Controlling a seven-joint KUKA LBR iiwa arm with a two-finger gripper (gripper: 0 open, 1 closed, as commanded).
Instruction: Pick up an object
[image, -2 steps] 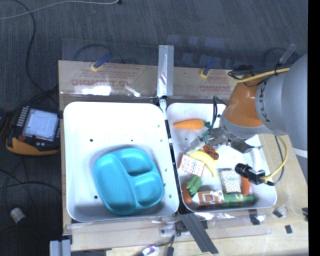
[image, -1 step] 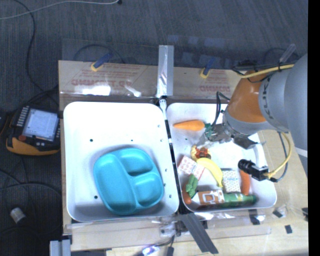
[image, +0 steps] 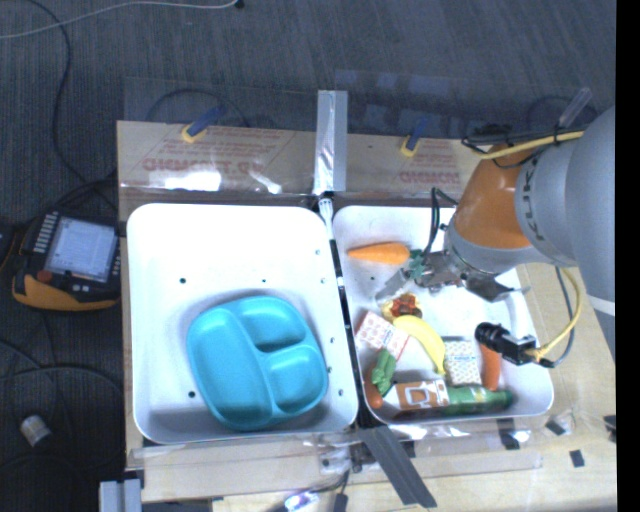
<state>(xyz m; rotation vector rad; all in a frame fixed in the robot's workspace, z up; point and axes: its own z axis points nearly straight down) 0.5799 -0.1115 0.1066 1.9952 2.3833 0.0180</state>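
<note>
1. Far left, off the bench: a handheld control pendant (image: 68, 258) with a lit screen and orange-yellow casing lies on the dark carpet, cables trailing around it.
2. Left bin (image: 160, 240): a blue divided tray (image: 258, 360) with three compartments sits low and right of centre, its right edge close to the wall shared with the other bin.
3. Behind both bins: a cardboard sheet (image: 240, 155) with red print, and a metal strip (image: 331, 140) standing at the seam between the bins.
4. Right bin (image: 540, 395): the objects crowd its left and lower parts.
5. An orange carrot (image: 378, 253) lies near the top left corner of that bin, pointing left.
6. Below it, a small red-and-white patterned packet (image: 380, 333) lies against the left wall, with a green leafy piece (image: 384, 372) just under it.
7. A yellow banana (image: 425, 338) curves down through the middle, touching the packet.
8. Along the bottom wall lies a green bottle (image: 450, 398) on its side, orange label facing up.
9. A small pale speckled block (image: 461, 362) sits just above the bottle, right of the banana, and an orange stick-shaped item (image: 491, 368) stands just right of the block.
10. Gripper (image: 412, 285): it hangs low over the bin between the carrot and the banana, above a small dark reddish item (image: 404, 304). Cannot tell whether it is released or clenched; nothing visibly held.
11. Right: the grey arm (image: 580, 200) with its orange band (image: 492, 205) reaches in, a yellow cable (image: 572, 310) looping beside it.
</note>
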